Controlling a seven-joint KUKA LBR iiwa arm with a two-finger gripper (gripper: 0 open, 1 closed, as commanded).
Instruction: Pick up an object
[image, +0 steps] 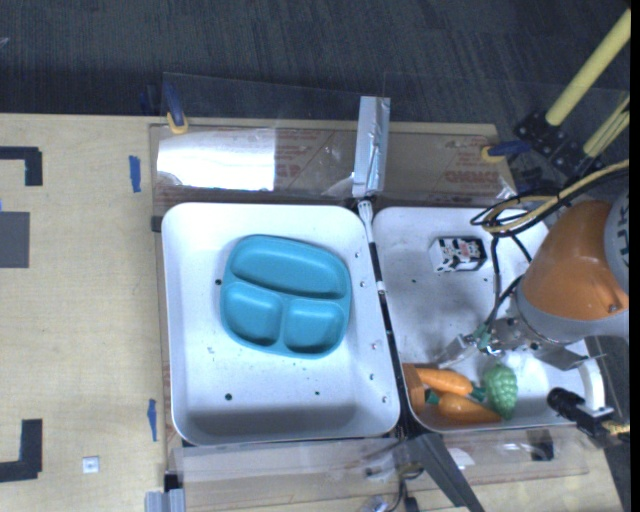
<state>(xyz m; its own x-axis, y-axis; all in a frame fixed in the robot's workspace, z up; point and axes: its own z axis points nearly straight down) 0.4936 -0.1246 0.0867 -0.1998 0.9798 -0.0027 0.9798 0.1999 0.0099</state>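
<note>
Gripper hangs over right bin, finger state unclear, just at twelve o'clock of green toy and carrots.

This is a robotics lab, not a home. A pale plywood table carries black marker shapes at nine o'clock and blue tape tabs. Two white bins sit taped against clear plastic panels, loose cables trail at two o'clock, and grey carpet lies beyond.
</note>
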